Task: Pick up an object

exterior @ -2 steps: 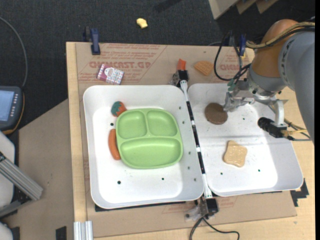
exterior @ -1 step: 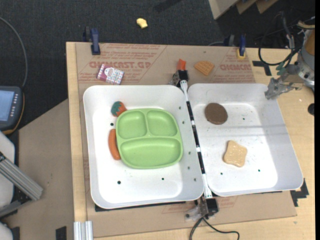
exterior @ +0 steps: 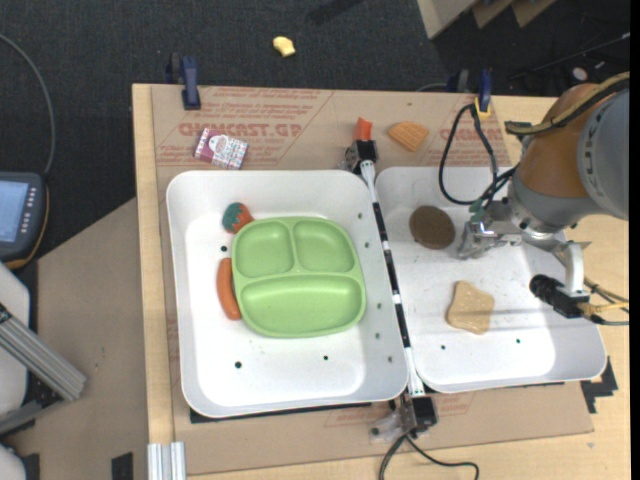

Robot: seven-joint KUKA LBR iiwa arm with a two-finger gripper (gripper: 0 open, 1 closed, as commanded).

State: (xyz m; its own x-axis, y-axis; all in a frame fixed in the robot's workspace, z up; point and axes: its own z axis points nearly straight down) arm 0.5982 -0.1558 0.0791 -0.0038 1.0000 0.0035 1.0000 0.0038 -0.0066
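Divided plate (exterior: pixel 297 276) in left bin (exterior: pixel 200 358); cookie (exterior: pixel 432 226) behind bread piece (exterior: pixel 469 307) in right bin (exterior: pixel 560 363)

The bench (exterior: pixel 150 268) bears two white bins (exterior: pixel 200 368), a small packet (exterior: pixel 220 148) and perhaps a biscuit (exterior: pixel 408 135).

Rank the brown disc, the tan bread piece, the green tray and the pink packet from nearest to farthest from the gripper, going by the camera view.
From the gripper:
1. Brown disc, just to its left in the right bin.
2. Bread piece, below it in the same bin.
3. Green tray, in the left bin.
4. Pink packet, on the board above the left bin.
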